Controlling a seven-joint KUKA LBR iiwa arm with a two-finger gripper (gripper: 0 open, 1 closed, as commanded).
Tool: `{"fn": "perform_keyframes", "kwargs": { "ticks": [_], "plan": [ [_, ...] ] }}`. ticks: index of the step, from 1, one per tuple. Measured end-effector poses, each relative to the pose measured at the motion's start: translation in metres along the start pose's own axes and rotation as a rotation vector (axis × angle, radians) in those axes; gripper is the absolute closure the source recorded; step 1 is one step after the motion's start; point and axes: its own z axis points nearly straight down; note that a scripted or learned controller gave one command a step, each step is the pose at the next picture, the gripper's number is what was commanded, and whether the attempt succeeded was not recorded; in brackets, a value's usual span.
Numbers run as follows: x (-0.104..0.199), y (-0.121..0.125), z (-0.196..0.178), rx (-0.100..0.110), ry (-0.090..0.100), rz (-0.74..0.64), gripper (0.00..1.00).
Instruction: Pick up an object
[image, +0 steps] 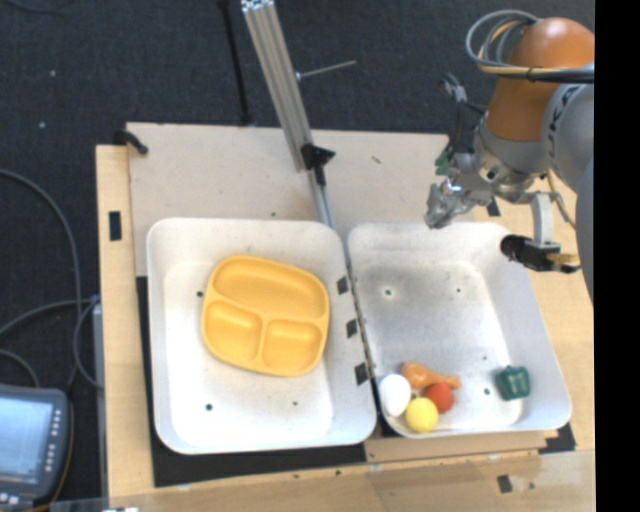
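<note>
Bench edges cropped; gripper (443, 208) (fingers blurred) above right bin (520, 300).

A grey arm (560, 120) with a rounded orange band (535, 75), grey cables (500, 35) looping over it, and a metallic wrist above the fingers (440, 212).

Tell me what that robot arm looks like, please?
The arm is rounded and grey, with a glossy orange band above the wrist. Pale cables loop beside the orange part. A small metallic pincer hangs at its tip, and a black fitting juts out nearby.
</note>
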Motion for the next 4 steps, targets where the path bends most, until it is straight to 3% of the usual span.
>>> {"fn": "perform_keyframes", "kwargs": {
  "ticks": [1, 4],
  "plan": [
    [-0.001, 0.001, -0.017, 0.004, 0.001, -0.001, 1.0],
    [0.145, -0.034, -0.028, 0.006, 0.004, -0.002, 1.0]
  ]
}}
